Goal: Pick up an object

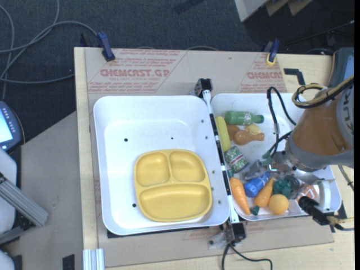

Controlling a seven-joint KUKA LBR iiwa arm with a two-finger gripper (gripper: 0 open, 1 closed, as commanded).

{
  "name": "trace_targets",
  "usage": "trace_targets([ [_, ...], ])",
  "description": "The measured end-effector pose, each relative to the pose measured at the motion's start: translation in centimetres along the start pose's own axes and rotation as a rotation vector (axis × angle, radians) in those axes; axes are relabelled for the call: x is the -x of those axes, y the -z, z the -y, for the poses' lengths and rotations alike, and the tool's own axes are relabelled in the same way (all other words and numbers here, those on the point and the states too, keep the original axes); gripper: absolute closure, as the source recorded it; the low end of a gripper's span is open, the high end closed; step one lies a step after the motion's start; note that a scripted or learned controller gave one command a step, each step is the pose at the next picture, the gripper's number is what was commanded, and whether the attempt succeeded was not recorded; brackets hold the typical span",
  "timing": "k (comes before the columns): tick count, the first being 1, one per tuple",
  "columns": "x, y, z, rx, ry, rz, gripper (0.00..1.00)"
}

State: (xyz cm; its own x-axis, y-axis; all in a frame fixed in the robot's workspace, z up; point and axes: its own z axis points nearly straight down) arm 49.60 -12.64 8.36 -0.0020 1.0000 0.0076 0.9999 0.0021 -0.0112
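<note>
Grey two-finger gripper, finger state unclear, is hovering just beside the glossy blue plastic toy and smooth orange carrot.

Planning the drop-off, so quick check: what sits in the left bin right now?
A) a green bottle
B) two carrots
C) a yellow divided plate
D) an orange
C: the yellow divided plate lies in the left bin, while the green bottle and the other toys lie in the right bin.
</note>
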Motion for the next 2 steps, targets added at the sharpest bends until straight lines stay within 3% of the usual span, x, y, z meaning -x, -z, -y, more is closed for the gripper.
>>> trace_targets([
  [1, 0.4, 1.1, -0.5, 0.013, -0.003, 0.007, 1.00],
  [2, -6.9, 10.8, -7.5, 0.027, 0.009, 0.007, 1.00],
])
